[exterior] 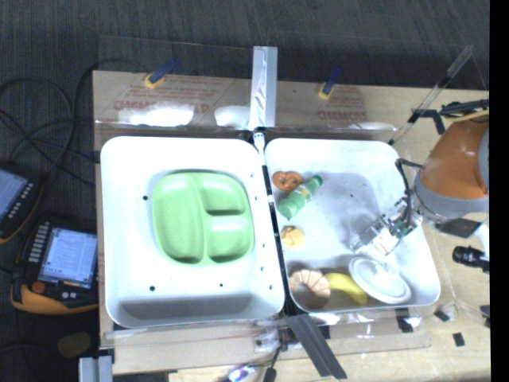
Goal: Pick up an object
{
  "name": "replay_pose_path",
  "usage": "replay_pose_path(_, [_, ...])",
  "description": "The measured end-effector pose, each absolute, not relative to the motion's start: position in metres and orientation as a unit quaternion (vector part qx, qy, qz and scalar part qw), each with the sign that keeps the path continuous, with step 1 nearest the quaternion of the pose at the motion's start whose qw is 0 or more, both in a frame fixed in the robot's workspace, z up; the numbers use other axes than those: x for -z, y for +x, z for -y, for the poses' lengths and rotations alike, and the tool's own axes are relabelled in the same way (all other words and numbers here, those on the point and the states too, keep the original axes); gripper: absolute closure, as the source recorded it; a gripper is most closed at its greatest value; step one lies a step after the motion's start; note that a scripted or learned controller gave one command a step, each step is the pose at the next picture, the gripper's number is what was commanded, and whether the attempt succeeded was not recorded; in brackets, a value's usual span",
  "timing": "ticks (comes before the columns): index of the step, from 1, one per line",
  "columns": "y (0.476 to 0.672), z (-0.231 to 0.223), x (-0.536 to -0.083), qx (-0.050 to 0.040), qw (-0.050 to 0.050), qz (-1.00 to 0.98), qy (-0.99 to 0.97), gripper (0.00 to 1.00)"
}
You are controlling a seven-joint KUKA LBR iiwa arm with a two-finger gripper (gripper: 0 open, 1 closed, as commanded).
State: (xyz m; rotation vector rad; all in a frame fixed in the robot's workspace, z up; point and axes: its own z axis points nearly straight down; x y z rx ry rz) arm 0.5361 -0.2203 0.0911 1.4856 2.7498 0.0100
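Note:
The right white bin [413, 293] holds several objects. An orange pretzel-like piece [287, 181] and a green bottle [299, 200] lie near its left wall. A small orange item [293, 235] sits below them. Along the front wall lie a tan round bread piece [310, 286], a yellow banana [347, 287] and a white round dish [382, 280]. My gripper [380, 235] hangs low in the right part of this bin, just above the white dish and to the right of the bottle. The grey and orange arm [455, 173] reaches in from the right.
The left white bin [127, 293] holds a green divided tray [203, 216]. A raised divider [270, 229] separates the two bins. Cables and a handheld screen [67, 257] lie off the bench at the left. Clamps and tape sit along the back edge.

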Motion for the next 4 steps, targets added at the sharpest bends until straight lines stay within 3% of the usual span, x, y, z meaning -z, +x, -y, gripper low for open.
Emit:
replay_pose_path(1, [0.537,0.220,-0.101,-0.0039,0.009,-0.880,0.475,1.00])
replay_pose_path(2, [0.511,0.182,-0.120,-0.0001,0.000,-0.925,0.381,1.00])
replay_pose_path(3, [0.516,0.158,-0.151,-0.0006,0.001,-0.989,0.145,1.00])
replay_pose_path(4, [0.556,0.102,-0.233,-0.0008,0.001,-0.980,0.197,1.00])
